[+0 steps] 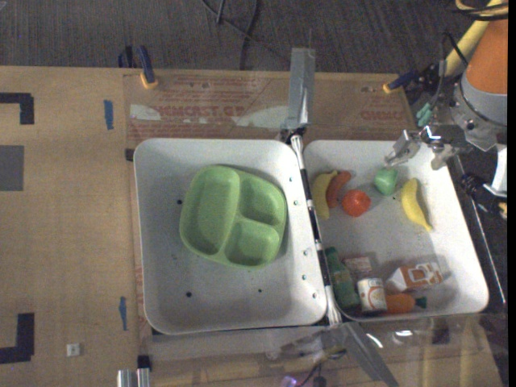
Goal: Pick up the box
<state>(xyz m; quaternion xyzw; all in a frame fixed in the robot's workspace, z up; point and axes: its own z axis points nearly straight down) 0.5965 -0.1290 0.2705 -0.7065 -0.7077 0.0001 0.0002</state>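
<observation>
The box (pixel 417 276), a small white and orange carton, lies on its side in the near right corner of the right bin (pixel 463 240), its long axis running roughly left to right across the view with the right end tipped slightly up toward the far side; the left end looks peaked like a gable top, though the picture is too soft to be sure. Just to its left stands one small can (pixel 370 293) with an orange label, one orange carrot-like piece (pixel 401 302) lies along the near wall, one dark green bottle (pixel 342 280) lies by the bin's left wall, and one flat pale packet (pixel 359 263) sits above the can. Farther back are two yellow bananas (pixel 414 203), one at right and one at left (pixel 322 193), one orange-red chilli shape (pixel 338 187), one red tomato (pixel 355 203) and one green round fruit (pixel 385 181). The left bin (pixel 161 297) holds one green divided plate (pixel 235 214). The gripper (pixel 416 147) hangs over the right bin's far edge, well apart from the box, its two fingers spread with nothing between them.
</observation>
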